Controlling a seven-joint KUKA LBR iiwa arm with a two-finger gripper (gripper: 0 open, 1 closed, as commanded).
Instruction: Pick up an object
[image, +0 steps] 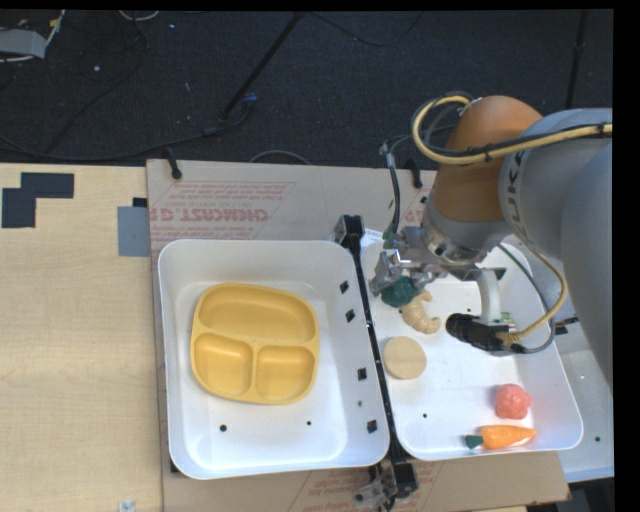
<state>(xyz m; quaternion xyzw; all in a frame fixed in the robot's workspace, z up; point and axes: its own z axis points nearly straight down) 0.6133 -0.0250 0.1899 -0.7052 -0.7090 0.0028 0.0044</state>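
Observation:
My gripper (396, 279) hangs over the near-left part of the right bin (560, 385), close to the divider between the bins. A small dark green object (401, 294) sits right at its tip, partly covered by it. Whether it is gripped or only lies under the tip is unclear. A beige lumpy piece (423, 319) lies just right of and below the green object. A round tan disc (405, 357) rests further toward the front.
A pink-red lump (512, 401) and an orange carrot (505, 436) lie in the right bin's front right corner. The left bin (180, 300) holds a yellow divided plate (256, 342). The arm's grey body covers the right bin's far right side.

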